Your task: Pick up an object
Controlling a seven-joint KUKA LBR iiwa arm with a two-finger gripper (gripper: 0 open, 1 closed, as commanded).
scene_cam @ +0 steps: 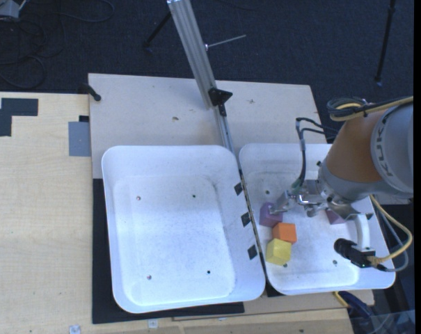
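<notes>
looking down on the right bin (pixel 314 273), we take it as our landmark: all the loose things lie inside it. a purple block (pixel 268 214) sits toward its left wall, an orange cube (pixel 285 232) just beside that on the nearer side, and a yellow cube (pixel 279 251) touches the orange one, nearer still. a second purple piece (pixel 333 216) lies toward the bin's right half, partly under the arm. the pincer (pixel 302 199) hangs low over the bin's middle, close to the first purple block (a likely target, we judge, since the tool points that way). we cannot tell whether the pincer is released or clenched; nothing visibly sits in it. the left bin (pixel 126 165) lies beside our landmark on the surface (pixel 154 110), probably as a drop-off place.
</notes>
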